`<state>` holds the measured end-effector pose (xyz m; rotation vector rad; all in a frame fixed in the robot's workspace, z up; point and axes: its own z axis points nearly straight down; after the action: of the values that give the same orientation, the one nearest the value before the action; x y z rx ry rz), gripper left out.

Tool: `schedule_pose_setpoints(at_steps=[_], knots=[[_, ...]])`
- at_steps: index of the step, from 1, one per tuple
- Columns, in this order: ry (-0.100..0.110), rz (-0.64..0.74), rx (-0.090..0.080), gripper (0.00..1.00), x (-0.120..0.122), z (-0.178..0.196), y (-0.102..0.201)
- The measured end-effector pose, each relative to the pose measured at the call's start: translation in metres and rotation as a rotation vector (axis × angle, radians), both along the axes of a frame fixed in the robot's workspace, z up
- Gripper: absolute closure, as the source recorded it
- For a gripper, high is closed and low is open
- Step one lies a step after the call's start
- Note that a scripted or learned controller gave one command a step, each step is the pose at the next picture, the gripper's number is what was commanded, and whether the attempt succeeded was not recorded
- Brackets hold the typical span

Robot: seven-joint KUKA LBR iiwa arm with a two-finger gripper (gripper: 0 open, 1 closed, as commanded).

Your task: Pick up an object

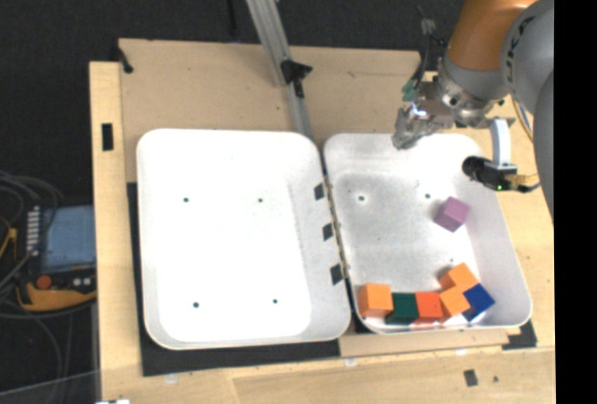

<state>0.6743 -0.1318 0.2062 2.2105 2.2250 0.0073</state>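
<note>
The end effector [407,133] hangs at the upper right of the frame, over the top edge of the right bin [392,234]; whether it is wide or narrow I cannot tell, and nothing shows in it. The nearest candidate is a purple block [452,213], alone in the right middle of that bin, well apart from the tool. Further down, along the bin's lower edge, orange blocks [376,299], a green block [404,307] and a blue block [478,299] crowd together. The left bin [229,234] lies beside it on the tabletop [364,66]. The step looks like approach: next, travel over one block, descend and close.
</note>
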Motion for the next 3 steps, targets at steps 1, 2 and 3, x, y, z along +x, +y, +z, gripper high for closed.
schedule_pose_setpoints(at_steps=[1, 2, 3], knots=[[0.0, 0.002, -0.001, 1.0, -0.001, 0.044, -0.002], [0.002, 0.005, 0.0, 1.0, 0.0, 0.063, -0.002], [0.008, 0.001, 0.001, 1.0, 0.0, 0.056, 0.06]])
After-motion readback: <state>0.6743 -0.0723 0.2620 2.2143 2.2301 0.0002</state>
